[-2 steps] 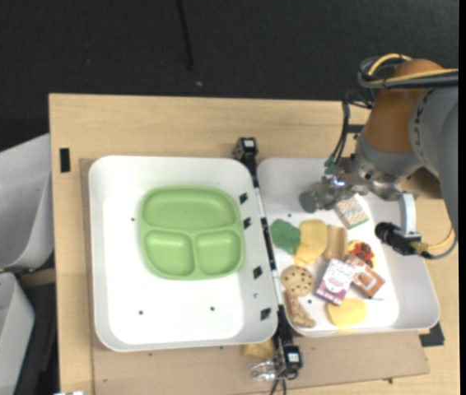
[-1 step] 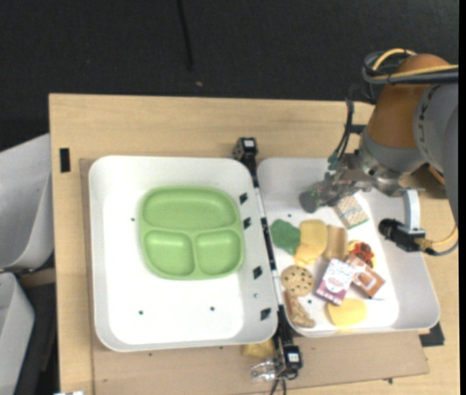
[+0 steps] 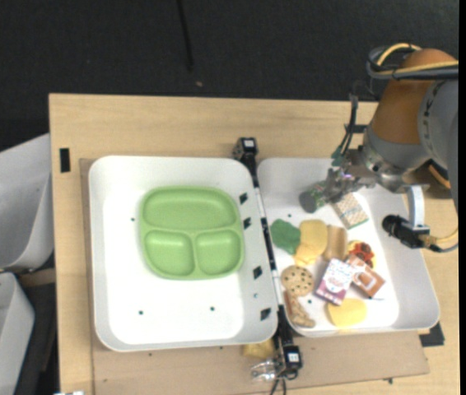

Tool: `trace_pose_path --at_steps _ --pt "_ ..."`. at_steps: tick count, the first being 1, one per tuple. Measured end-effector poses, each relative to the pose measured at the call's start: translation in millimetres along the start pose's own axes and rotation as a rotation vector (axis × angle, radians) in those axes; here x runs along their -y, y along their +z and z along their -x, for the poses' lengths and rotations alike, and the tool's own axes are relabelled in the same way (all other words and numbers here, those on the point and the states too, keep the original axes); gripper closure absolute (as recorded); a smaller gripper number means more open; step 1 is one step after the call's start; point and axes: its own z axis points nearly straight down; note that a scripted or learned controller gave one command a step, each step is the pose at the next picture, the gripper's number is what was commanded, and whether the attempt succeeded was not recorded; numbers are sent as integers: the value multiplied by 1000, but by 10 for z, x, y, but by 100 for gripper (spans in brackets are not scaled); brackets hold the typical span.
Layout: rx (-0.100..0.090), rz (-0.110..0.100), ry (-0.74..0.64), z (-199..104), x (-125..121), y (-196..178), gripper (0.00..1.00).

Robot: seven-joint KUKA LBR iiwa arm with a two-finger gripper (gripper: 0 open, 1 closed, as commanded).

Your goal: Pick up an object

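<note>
My gripper (image 3: 322, 192) hangs over the upper part of the right bin (image 3: 410, 299), reaching in from the right below the orange band. A small speckled box (image 3: 351, 211) lies just to its lower right, close to it; whether they touch is unclear. Below the gripper lies a pile of toy food: a green piece (image 3: 285, 234), a yellow piece (image 3: 313, 239), a tan stick (image 3: 337, 243), a round cookie (image 3: 297, 281), a pink packet (image 3: 334, 281), a red and orange piece (image 3: 365, 254), a small brown box (image 3: 370, 283) and a yellow wedge (image 3: 347, 312).
The left bin (image 3: 118, 303) holds a green three-compartment tray (image 3: 190, 230). A black divider with clips (image 3: 259, 229) runs between the bins. A brown biscuit (image 3: 300, 312) lies at the right bin's lower left corner. Wooden bench (image 3: 151, 122) surrounds both bins.
</note>
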Motion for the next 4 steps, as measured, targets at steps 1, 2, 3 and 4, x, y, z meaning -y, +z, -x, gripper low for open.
trace_pose_path --at_steps 1,2,3,4 --pt "2 5 1 19 -10 -111 100" --pt "4 10 2 38 -19 -221 100" --pt "7 16 2 57 -30 -333 100" --pt "3 6 -2 -140 153 -405 100"
